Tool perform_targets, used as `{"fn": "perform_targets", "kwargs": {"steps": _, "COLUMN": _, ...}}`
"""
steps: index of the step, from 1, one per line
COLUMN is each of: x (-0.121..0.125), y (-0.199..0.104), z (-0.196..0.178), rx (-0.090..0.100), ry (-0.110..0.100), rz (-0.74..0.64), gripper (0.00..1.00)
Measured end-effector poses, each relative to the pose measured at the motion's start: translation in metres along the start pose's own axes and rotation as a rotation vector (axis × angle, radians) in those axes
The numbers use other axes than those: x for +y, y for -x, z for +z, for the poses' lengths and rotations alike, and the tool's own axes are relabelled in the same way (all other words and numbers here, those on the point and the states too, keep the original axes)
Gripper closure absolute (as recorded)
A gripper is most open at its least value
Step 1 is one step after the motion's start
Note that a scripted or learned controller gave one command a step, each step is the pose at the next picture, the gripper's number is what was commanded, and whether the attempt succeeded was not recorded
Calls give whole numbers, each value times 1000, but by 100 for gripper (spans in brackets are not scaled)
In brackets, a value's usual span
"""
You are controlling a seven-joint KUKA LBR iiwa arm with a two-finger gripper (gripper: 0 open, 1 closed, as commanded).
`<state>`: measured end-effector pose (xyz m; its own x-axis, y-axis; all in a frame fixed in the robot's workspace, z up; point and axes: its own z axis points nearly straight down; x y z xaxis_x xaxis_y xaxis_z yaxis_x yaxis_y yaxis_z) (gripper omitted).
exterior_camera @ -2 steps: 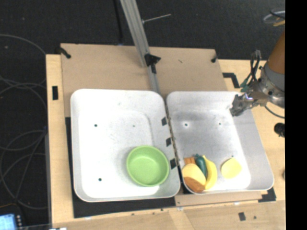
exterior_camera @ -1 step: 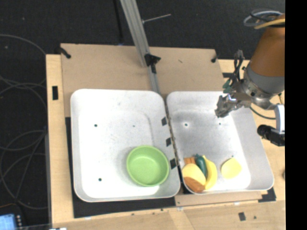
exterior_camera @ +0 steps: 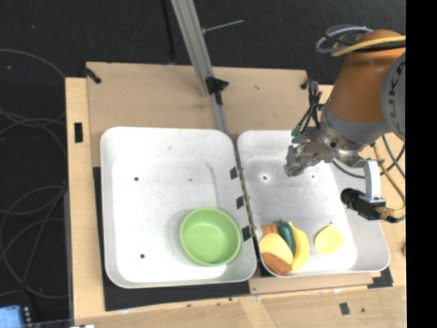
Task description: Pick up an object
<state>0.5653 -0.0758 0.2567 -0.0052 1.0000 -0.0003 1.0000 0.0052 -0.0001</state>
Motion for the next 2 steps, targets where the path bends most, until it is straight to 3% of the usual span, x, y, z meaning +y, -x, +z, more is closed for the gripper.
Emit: {"fn": "perform_targets", "kwargs": {"steps": 2, "x": -18, "y": -117, "z": -2, "rx": 2, "ry": 0, "rz": -4, "gripper": 100}}
